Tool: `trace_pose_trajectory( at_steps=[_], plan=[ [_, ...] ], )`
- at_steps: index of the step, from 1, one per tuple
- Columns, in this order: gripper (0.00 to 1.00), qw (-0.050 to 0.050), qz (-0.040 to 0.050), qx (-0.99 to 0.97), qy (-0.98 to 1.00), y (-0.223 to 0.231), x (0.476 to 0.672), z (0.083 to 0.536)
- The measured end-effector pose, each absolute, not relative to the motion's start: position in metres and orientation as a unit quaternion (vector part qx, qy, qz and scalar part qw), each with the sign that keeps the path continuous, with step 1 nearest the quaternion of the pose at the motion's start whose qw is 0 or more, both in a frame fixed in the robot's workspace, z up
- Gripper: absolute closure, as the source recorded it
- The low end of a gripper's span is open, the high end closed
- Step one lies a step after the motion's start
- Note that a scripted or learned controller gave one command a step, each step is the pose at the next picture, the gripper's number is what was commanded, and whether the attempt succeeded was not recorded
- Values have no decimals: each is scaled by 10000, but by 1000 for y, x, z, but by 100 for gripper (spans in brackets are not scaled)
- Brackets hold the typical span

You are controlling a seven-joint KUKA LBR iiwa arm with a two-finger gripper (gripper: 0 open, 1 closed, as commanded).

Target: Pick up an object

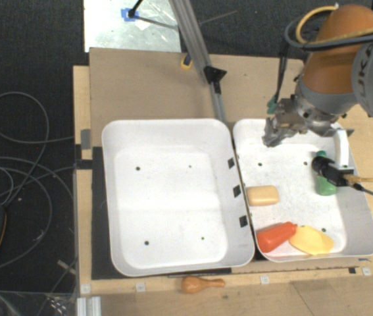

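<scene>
While claw hovers over right bin, fingers' state unreadable to you; beige block, red piece, yellow piece lie unlifted. Pick not begun.

One fixed camera above the bench, slanting down on both bins.

In the right white bin you had four things to choose from. A pale tan rounded block lay flat near the bin's left wall. A red-orange tapered piece lay tilted at the front, touching a yellow rounded lump on its right. A green object sat by the right wall, partly hidden.
</scene>
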State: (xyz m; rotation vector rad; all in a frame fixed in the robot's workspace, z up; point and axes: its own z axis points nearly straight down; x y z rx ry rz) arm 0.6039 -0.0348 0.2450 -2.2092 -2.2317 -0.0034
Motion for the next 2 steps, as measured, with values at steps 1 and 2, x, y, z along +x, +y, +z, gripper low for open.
trace_pose_trajectory(
  at_steps=[1, 2],
  plan=[
    [100, 16, -5, -7033, -7109, 22, 578, 244],
    [100, 18, 0, -7032, -7110, 74, 554, 233]
  ],
)
